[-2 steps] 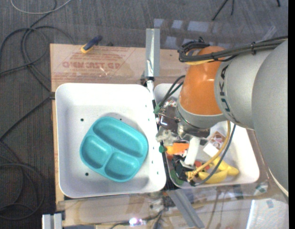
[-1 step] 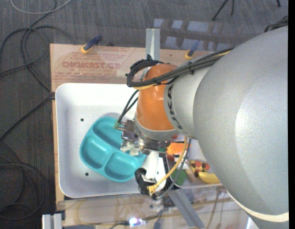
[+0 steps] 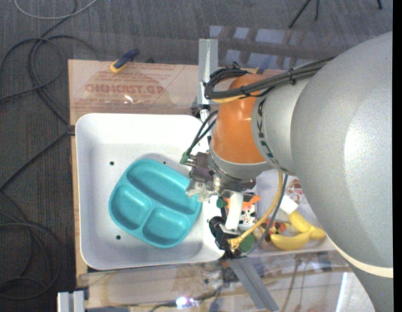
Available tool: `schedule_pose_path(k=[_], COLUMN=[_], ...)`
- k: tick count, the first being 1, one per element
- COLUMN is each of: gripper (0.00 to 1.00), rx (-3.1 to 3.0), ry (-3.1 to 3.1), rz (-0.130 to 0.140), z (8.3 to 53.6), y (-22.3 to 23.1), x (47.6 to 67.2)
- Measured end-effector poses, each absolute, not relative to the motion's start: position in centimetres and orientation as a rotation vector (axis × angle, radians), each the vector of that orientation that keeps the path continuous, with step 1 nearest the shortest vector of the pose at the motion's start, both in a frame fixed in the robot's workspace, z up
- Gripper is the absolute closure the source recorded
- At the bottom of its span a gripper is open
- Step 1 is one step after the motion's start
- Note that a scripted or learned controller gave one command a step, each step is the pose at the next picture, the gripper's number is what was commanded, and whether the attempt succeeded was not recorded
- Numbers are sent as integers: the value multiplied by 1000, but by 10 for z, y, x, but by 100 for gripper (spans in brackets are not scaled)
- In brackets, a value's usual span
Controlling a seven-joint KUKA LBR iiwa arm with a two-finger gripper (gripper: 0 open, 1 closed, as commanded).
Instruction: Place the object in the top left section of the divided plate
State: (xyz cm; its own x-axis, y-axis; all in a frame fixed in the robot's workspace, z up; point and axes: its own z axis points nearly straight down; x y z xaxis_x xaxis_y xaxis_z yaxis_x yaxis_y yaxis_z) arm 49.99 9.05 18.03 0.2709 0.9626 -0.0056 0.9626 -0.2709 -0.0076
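Currently gripper [image 3: 202, 186] hangs at divided plate [image 3: 155, 203] right edge; jaw state indeterminate; banana [image 3: 297, 234] well right.

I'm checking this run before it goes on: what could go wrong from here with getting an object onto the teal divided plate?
The arm hangs over the seam between the bins, hiding the hand, so a failed grasp could pass unseen. The divided plate lies turned at a slant in the left bin, so its top left section may be misjudged. The banana and other objects crowd close under the wrist and could be knocked.
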Motion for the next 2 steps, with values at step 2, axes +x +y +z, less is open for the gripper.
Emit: schedule_pose_path(k=[2], gripper=[100], rx=[-2573], ry=[-1807], rz=[9], z=[392], y=[64], x=[485])
